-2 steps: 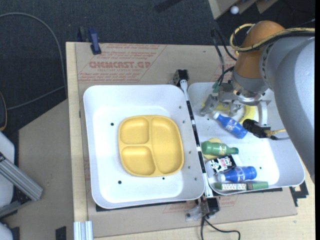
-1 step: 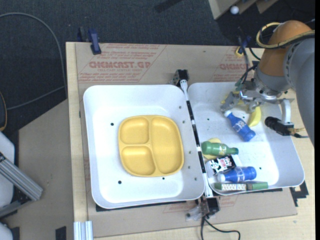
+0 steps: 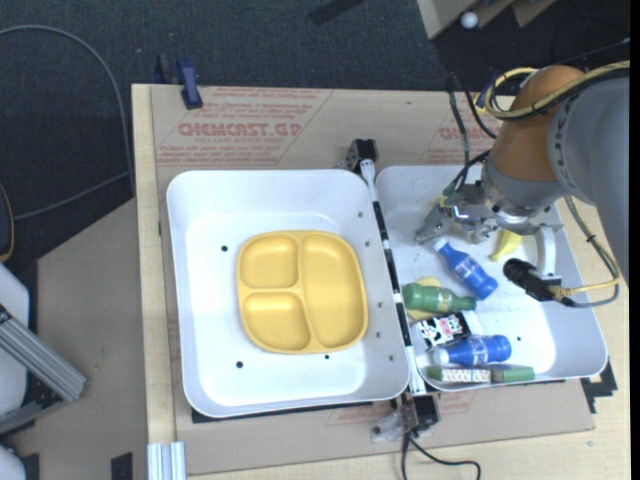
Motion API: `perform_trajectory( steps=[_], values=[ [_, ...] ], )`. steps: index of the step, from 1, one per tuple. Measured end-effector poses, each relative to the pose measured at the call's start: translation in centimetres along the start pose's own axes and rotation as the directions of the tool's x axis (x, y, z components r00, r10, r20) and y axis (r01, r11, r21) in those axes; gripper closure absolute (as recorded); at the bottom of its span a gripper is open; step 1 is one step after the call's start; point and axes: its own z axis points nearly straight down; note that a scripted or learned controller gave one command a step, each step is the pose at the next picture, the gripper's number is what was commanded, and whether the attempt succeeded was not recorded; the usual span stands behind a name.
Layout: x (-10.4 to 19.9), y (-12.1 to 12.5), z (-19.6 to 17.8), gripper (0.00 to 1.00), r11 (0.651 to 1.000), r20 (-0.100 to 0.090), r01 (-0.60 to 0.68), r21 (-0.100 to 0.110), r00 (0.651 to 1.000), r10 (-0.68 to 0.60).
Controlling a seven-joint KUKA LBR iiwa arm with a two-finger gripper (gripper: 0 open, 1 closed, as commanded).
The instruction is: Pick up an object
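Dark carpet surrounds a brown bench top [image 3: 250,123] printed with red lettering, and a blue clamp [image 3: 187,81] sits at its far left edge. Two shallow white bins lie side by side on the bench, their inner rims touching along a black seam. The left bin [image 3: 200,268] is the roomier: a yellow divided plate [image 3: 300,291] rests near its middle, with bare white floor open all round it to the walls. The right bin [image 3: 570,343] is crowded along its left and near sides, while its right part and near-right corner show bare floor.

The grey arm [image 3: 590,138], with its orange band [image 3: 525,128], reaches in from the right and hangs over the far part of the right bin. The gripper [image 3: 470,223] points down near the far wall; whether its claw is spread or closed cannot be told, and nothing is seen held in it.

Just beside the gripper lies a blue bottle [image 3: 468,271], tilted, and a yellow object [image 3: 508,243] partly hidden under the wrist. A green bottle [image 3: 435,297] lies against the seam wall. Nearer are a black-and-white packet [image 3: 443,329], a blue-and-white bottle [image 3: 472,351], and a green-tipped tube [image 3: 490,374] along the near wall.
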Motion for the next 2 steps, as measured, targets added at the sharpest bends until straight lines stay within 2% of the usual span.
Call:
perform_trajectory(
  steps=[1,2],
  values=[
    [-0.5,-4.0,0.0,0.00,1.000,0.001,-0.002,0.001,1.000,0.002],
    [-0.4,-3.9,-1.0,1.00,1.000,0.001,-0.002,-0.001,1.000,0.002]
  ],
)
